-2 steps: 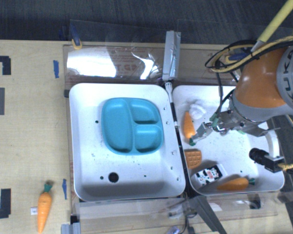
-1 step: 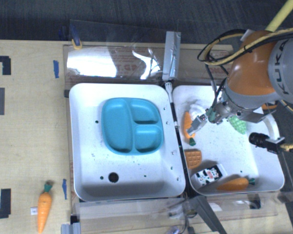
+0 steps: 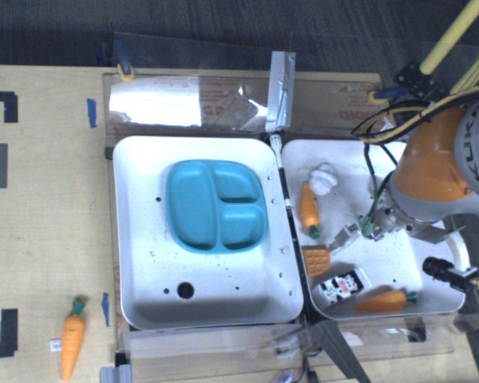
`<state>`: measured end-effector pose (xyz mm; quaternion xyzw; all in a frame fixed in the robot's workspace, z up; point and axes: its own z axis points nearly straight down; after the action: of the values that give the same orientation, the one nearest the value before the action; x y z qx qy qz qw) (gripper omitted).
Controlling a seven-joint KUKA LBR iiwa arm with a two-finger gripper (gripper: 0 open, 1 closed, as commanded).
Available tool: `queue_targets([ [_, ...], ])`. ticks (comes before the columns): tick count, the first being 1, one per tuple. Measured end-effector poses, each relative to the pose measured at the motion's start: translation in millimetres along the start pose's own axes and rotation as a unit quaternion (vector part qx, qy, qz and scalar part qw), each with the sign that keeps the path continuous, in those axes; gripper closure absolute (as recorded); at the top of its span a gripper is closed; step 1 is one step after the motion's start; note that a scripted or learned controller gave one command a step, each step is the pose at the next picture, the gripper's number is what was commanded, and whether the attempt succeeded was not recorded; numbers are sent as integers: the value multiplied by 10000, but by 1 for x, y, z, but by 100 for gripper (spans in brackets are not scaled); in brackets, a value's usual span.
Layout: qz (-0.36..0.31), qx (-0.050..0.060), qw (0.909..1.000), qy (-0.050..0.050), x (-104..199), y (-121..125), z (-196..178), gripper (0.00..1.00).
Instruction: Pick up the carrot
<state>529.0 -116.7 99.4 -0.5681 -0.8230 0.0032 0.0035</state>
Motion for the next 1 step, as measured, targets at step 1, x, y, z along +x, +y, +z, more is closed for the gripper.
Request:
queue_targets([
  [1, 2966, -54, 9550, 10, 89, 18, -85, 0],
])
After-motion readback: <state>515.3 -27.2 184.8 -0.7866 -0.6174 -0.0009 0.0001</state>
